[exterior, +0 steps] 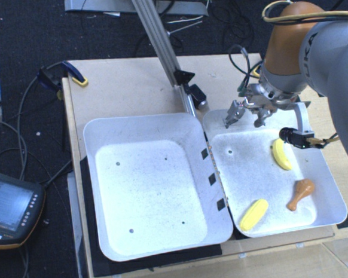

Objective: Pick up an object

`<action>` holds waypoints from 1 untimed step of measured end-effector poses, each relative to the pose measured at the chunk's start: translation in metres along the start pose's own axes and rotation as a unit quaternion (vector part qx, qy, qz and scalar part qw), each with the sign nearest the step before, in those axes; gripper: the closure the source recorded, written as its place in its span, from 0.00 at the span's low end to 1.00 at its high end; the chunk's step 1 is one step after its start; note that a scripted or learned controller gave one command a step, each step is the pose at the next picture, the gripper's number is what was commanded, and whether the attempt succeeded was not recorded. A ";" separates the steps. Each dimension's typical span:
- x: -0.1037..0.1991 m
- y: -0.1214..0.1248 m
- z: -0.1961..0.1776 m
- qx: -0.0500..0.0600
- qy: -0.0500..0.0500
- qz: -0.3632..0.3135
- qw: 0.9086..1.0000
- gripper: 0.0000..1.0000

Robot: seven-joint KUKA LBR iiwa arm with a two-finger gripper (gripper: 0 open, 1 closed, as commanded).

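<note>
From my remote station I see the grey arm [329, 51] with its orange band enter from the right of the camera view and reach over the far edge of the right shallow white bin [247, 159]. The jaws [246, 116] hang above that bin's far left corner, near its rim; two finger tips point down and stand apart, so I read the jaws as released, with nothing between them. Three objects lie on the floor of the right bin. A yellow banana-shaped toy [281, 155] lies near the far right side, just beside a small black fitting [294, 138] with a cable that hangs off the wrist. A brown drumstick-shaped toy [300, 194] lies toward the near right corner, its narrow end pointing toward the near rim. A yellow oblong corn-like toy [253, 214] lies near the near rim, slanted, apart from the drumstick. All three are well apart from the jaws. The left shallow white bin [147, 185] sits touching the right one along a shared edge marked by black tabs. Both bins rest on the pale wooden surface [128, 91]. A metal rail [160, 40] slants across the far side of the surface. A handheld control pendant [8, 205] lies on the dark floor at left.
</note>
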State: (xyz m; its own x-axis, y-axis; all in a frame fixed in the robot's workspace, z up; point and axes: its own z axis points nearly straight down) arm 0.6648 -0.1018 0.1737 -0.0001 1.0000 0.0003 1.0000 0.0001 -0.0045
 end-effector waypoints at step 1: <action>0.006 -0.008 0.058 0.000 0.000 0.000 1.000 0.00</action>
State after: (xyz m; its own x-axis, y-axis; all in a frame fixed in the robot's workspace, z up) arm 0.6566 -0.0962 0.1155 -0.0004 1.0000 0.0005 1.0000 0.0004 -0.0049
